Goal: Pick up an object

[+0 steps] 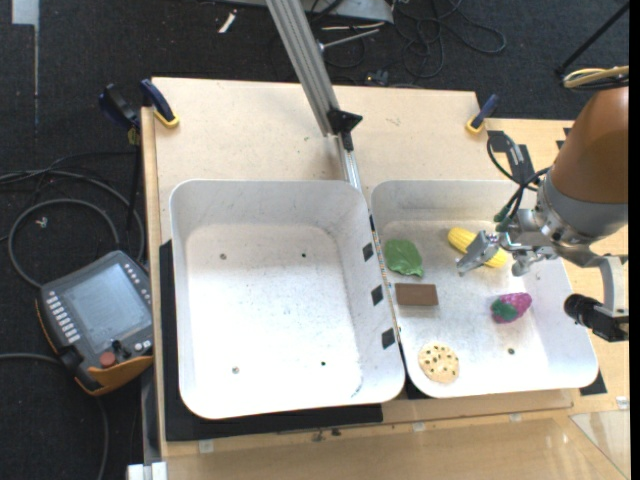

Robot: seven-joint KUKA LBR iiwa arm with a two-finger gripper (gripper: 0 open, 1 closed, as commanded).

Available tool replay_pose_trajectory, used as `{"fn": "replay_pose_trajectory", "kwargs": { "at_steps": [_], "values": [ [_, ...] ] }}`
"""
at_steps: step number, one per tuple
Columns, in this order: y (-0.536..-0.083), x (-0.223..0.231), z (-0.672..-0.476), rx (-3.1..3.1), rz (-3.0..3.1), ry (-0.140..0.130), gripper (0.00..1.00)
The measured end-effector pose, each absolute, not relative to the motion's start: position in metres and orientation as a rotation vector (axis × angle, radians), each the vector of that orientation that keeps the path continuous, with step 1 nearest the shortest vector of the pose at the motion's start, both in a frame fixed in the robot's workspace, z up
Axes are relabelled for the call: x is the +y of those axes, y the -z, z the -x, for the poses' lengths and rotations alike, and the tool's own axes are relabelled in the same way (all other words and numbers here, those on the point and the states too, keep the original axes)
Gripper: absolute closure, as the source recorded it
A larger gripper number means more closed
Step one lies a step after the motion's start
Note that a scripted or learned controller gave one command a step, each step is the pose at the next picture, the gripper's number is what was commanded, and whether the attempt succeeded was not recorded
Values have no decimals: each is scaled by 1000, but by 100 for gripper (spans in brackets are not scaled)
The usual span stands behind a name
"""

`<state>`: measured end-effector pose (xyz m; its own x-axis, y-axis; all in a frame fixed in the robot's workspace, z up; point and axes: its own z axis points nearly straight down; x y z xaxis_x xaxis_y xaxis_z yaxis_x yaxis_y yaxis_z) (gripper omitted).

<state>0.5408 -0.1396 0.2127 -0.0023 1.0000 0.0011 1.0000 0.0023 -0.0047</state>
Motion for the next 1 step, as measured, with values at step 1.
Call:
{"fn": "replay_pose_trajectory", "kwargs": {
  "at_steps": [1],
  "values": [
    [-215, -140, -542, -2221, 2221, 0, 0]
  ]
}}
